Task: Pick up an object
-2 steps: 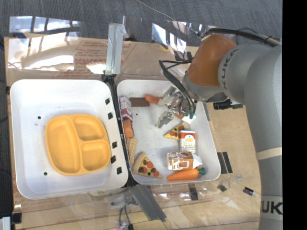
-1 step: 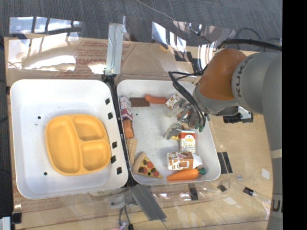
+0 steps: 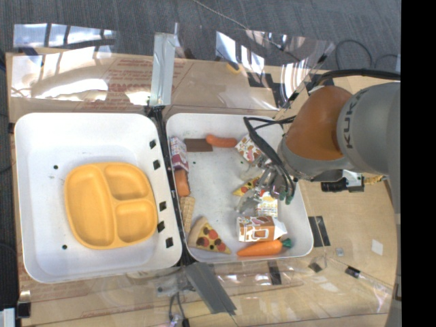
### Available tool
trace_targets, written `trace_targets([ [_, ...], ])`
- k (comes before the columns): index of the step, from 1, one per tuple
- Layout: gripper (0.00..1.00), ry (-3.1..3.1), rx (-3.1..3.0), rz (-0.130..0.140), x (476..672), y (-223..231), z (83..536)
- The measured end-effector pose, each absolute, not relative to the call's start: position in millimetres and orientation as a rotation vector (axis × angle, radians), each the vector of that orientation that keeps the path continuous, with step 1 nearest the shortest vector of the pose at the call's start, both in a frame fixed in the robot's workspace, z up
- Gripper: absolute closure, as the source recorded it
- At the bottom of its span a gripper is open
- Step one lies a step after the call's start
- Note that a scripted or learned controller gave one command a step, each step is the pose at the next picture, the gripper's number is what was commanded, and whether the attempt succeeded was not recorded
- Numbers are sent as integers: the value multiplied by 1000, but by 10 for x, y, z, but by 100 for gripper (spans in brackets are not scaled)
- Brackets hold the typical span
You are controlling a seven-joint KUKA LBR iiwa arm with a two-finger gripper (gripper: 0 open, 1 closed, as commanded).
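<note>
Your end effector (image 3: 271, 191) hovers over the small brown-and-white carton (image 3: 257, 229) near the right bin's (image 3: 300, 240) front edge; finger state unclear. Light, crushable: grip its flat sides.

One fixed overhead camera, slanting down on both white bins (image 3: 41, 251), arm (image 3: 368, 128) from right.

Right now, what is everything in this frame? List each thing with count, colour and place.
Bins: two, white, side by side.
Divided plate: one, yellow, left bin.
Pizza slice: one, tan with red spots, right bin's near edge.
Carrot: one, orange, right bin's near edge.
Carton: one, white and brown, above the carrot.
Sausage: one, orange-red, right bin's far side.
Arm: one, grey with orange band, from the right.
Gripper: one, dark, low over the right bin.
</note>
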State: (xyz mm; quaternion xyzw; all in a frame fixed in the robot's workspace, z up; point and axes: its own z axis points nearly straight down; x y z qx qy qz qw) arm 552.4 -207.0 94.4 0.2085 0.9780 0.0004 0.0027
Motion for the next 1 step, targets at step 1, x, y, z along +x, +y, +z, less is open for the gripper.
trace_targets([
  [1,0,3065,661,-1,6223,-2097,953],
])
